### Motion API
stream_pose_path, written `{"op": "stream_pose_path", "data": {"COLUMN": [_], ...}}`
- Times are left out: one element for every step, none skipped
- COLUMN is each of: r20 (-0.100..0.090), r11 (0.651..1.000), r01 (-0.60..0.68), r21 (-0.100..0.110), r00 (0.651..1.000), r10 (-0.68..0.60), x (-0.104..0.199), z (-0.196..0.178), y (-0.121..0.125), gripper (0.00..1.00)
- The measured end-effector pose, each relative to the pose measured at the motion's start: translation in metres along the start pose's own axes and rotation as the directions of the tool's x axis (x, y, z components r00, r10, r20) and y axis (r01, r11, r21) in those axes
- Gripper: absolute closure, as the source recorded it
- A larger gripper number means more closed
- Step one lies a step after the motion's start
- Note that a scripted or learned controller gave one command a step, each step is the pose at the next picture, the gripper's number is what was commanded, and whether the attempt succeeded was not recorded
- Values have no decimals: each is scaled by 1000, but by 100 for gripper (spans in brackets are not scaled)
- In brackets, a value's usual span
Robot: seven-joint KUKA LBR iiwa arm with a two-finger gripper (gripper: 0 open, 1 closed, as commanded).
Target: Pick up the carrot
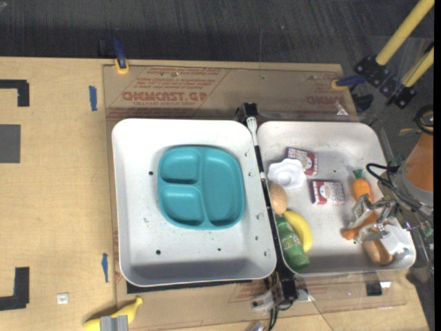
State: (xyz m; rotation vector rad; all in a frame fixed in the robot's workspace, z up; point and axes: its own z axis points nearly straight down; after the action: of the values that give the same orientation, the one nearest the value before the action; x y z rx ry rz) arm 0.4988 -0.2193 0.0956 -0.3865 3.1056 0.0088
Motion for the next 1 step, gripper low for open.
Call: {"op": "stream_pose_path", "data": {"r20": [-3], "r11": [930], "r01": [367], "r21": [15], "r00": [930], "r10": [-367], "x": [-28], "z": [4], "y": [25], "gripper": [100]}}
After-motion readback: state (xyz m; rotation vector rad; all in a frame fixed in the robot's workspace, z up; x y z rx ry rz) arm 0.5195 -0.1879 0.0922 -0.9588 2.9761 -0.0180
